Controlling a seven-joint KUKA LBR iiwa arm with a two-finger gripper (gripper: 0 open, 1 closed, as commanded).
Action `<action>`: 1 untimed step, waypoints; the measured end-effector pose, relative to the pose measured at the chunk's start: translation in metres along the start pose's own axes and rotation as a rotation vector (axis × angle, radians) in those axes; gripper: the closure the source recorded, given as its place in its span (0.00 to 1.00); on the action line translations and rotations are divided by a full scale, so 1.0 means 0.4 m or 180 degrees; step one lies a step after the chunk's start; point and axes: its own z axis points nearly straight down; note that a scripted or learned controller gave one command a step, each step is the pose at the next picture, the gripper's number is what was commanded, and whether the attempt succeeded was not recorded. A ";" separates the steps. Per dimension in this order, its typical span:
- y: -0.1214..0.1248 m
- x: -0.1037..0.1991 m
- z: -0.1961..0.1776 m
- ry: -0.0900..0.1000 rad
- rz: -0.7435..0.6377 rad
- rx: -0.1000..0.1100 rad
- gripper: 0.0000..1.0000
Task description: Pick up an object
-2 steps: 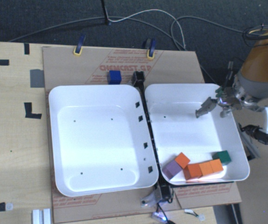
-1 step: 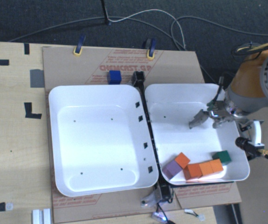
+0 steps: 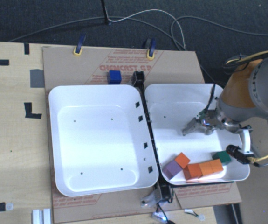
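Blocks clustered at about 5 o'clock in the right bin (image 3: 196, 94), against its near wall: purple block (image 3: 172, 169) leftmost, small orange block (image 3: 182, 160) just above and touching it, red block (image 3: 192, 171) next, long orange block (image 3: 211, 167) beside that, green block (image 3: 223, 157) at the cluster's 2 o'clock end. All resting on the bin floor, none lifted.

Hand (image 3: 188, 129) low over the bin's middle, at about 12 o'clock from the cluster and apart from it, pointing toward 9 o'clock. Nothing between the fingers; whether spread wide or narrow, cannot tell. Arm (image 3: 238, 94) entering from 3 o'clock, orange band above the wrist.

Left bin (image 3: 59, 97) alongside, touching at the shared black divider. Blue block (image 3: 114, 76) outside both bins on the bench's cardboard (image 3: 171, 62), at 12 o'clock from the left bin. Two clamps (image 3: 80, 45) on the cardboard's far edge.
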 end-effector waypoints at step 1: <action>0.003 -0.001 -0.032 -0.0004 -0.0002 -0.0014 1.00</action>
